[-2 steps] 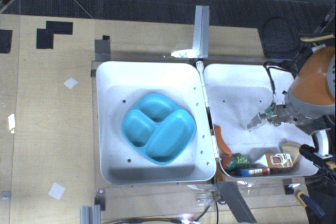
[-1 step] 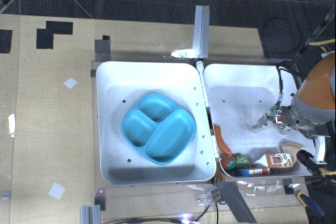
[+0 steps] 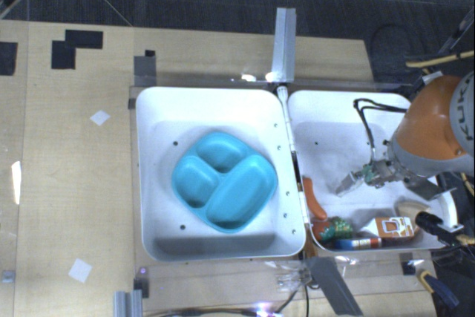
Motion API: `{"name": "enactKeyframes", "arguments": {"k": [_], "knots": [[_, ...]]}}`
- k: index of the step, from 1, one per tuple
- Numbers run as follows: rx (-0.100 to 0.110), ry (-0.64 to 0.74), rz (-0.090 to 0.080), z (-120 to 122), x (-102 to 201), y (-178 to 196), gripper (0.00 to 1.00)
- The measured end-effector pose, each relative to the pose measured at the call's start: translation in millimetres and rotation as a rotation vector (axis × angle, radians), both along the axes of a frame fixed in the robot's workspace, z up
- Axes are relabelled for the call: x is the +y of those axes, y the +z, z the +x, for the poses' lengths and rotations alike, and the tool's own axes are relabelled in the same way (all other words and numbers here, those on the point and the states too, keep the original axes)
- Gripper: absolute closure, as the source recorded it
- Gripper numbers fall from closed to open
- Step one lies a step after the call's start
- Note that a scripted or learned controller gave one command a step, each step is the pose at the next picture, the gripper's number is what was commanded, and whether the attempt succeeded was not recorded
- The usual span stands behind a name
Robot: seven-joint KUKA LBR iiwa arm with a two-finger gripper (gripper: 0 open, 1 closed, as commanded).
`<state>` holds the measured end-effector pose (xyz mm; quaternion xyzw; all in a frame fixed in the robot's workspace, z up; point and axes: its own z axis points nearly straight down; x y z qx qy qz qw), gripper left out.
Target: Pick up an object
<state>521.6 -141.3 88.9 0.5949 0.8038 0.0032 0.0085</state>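
Small carton (image 3: 394, 227): lying flat at right bin (image 3: 334, 122) front wall, beside marker (image 3: 356, 241). Judged light, crushable; best gripped across narrow sides. End effector (image 3: 355, 180): above bin floor, nothing seen held.

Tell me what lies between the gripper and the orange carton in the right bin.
In the camera view, only bare white bin floor separates the gripper from the orange carton lying along the right bin's front wall.
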Motion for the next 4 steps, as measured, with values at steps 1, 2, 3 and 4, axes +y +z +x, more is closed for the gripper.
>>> {"name": "enactKeyframes", "arguments": {"k": [1,2,3,4], "knots": [[0.001,0.303,-0.005,27,28,0,0.0],[-0.005,0.301,-0.006,30,28,10,1.0],[-0.005,0.301,-0.006,30,28,9,0.0],[0.016,0.199,0.003,28,40,66,0.0]]}}
